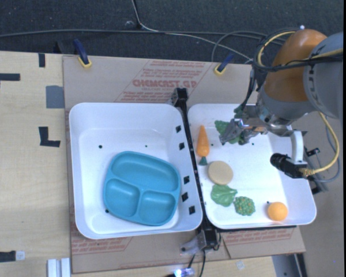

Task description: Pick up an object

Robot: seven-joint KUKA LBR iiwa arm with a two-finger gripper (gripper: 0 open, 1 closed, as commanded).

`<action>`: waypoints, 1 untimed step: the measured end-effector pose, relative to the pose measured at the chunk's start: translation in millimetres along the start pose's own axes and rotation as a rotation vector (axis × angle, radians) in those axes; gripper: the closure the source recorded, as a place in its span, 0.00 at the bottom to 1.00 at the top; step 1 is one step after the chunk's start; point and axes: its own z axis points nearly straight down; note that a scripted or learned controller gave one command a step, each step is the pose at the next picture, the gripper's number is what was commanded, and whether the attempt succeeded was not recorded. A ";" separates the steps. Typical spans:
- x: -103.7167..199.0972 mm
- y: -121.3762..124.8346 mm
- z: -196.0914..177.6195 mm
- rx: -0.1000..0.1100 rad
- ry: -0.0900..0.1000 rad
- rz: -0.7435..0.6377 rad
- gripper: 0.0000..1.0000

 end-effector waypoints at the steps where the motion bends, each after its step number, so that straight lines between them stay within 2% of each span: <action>1: 0.0 1.4 -53.1 -0.001 -0.001 0.000 1.00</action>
